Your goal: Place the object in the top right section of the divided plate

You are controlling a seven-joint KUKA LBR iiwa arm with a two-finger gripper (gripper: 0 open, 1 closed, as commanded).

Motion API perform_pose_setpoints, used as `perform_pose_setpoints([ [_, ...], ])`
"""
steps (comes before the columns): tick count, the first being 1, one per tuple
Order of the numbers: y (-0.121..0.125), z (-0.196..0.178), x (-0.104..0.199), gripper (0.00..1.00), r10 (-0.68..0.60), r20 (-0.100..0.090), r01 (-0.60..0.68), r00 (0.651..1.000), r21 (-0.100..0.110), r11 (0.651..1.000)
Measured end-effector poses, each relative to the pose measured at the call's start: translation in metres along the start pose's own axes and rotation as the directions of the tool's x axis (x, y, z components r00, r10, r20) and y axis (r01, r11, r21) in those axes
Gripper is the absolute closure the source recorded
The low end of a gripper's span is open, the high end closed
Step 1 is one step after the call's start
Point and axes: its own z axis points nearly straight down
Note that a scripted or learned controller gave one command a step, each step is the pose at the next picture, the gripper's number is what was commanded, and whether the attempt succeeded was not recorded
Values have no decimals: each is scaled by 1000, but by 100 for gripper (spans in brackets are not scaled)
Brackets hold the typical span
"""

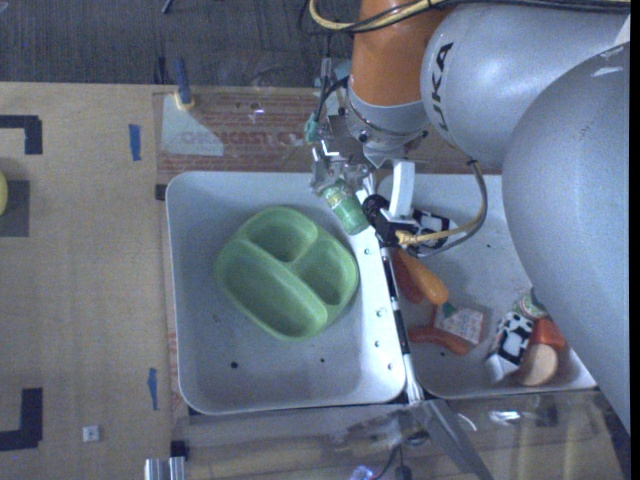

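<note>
You've got the grey arm's two-finger gripper [338,190] hanging over the far right corner of the left shallow white bin [200,368], and between its fingers sits a small pale-green bottle-shaped object [345,210], tilted, with its lower end pointing down toward the plate. The fingers look closed on it, so you're carrying, not reaching.

Below and to the left lies the green moulded plastic divided plate [287,271], flat on the bin floor and turned at an angle, with one long section along its lower left and two smaller ones on the upper side. The small section nearest the gripper, at upper right, reads as your target. The object is just beside that rim, not yet above the well.

To do this well, shift a little left and toward the camera until the bottle is centred over that well, then lower before you open, since a tilted bottle dropped from height will likely roll across a ridge. Keep clear of the divider between the bins [392,298], where the orange carrot-shaped toy [425,280] and other clutter lie in the right bin.
</note>
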Motion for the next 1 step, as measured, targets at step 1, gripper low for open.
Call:
perform_pose_setpoints([
  [1,5,-7,-9,100,163,0,-163,987,-4,987],
])
